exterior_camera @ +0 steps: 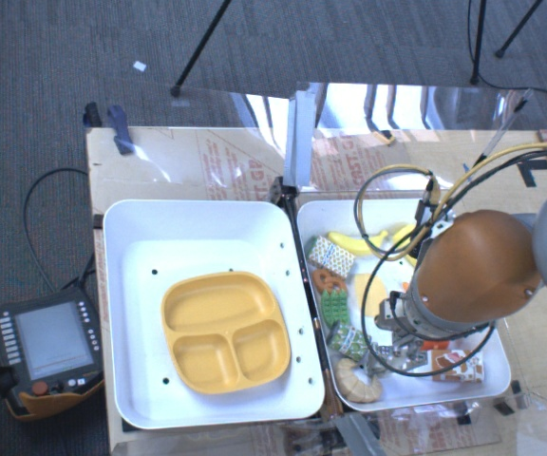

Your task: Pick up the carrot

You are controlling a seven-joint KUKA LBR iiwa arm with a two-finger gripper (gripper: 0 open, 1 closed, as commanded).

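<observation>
You've got the teach pendant (47,354) at bottom left, off the bench (207,164), cable looping up behind it. Left bin (131,226) holds one yellow three-compartment tray (224,331), roughly centred, slightly rotated.

Right bin (498,376) is the cluttered one. At its near edge: a round bagel-like piece (359,381), and a red-and-white packet (459,365) just right of the wrist hardware. The arm (473,269) comes in from the right and its orange band covers the middle of that bin. The gripper (402,345) sits low over the bin's near-centre; you can't tell the state of the jaws from here, they're buried under wrist and cables.

Further up along the bin's left side: green items (335,307), then a brown pretzel-shaped piece (328,280), then a checkered packet (331,253). A banana (357,245) lies at the far end, crossed by the black cable (373,255).

Carrot: you can't pick it out among the visible items. There's an orange sliver (437,346) right beside the wrist, too hidden to identify.

Beyond the bins: cardboard-covered bench, a blue clamp (119,129) at the far left corner, tripod legs (207,31) on the carpet.
</observation>
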